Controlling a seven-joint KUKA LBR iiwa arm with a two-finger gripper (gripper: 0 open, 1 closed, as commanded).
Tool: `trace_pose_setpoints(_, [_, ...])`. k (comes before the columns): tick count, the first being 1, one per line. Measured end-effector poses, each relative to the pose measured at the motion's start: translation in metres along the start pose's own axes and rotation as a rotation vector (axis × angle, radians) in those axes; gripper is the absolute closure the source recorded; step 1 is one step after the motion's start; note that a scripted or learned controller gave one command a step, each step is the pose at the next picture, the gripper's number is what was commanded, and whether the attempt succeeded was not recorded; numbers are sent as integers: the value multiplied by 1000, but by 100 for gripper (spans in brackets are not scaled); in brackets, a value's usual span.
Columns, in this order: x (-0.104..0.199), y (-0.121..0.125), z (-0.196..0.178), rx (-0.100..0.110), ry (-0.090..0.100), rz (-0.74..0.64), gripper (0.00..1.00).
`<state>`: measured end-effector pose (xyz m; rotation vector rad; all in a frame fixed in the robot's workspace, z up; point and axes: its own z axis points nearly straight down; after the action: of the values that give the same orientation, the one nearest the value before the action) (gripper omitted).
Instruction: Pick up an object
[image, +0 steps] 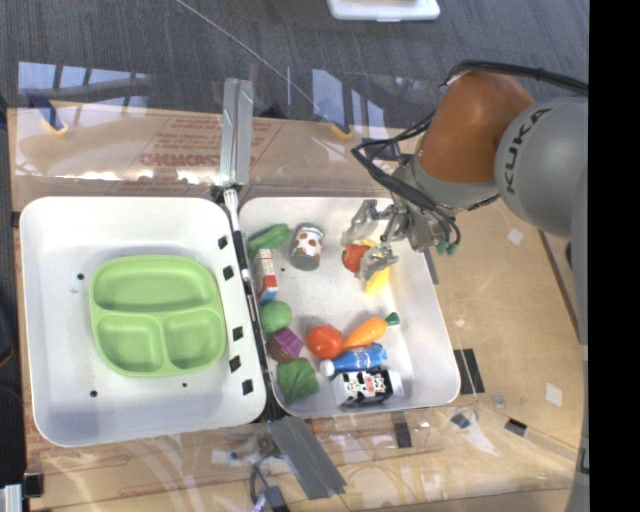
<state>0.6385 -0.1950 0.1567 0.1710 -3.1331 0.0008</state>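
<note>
Now: gripper (368, 243) at upper right of the right bin (432, 330).
Fingers apart, straddling an orange-red toy (354, 258); centre, then close squarely.

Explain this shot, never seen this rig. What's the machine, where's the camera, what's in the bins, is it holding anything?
One fixed camera looks down at a slant on a bench. The grey arm with the orange band is a KUKA robot reaching in from the right. Its gripper hangs over the right bin, right at an orange-red toy and a yellow piece; whether it grips either, I cannot tell. That bin holds toy food: a carrot, a blue bottle, a small can, green pieces. The left bin holds a green divided tray.
</note>
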Motion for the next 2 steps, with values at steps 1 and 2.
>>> trace_pose_setpoints(1, [-25, 57, 66, -2, -3, 33, 100])
trace_pose_setpoints(2, [-11, 13, 63, 3, -8, -437, 100])
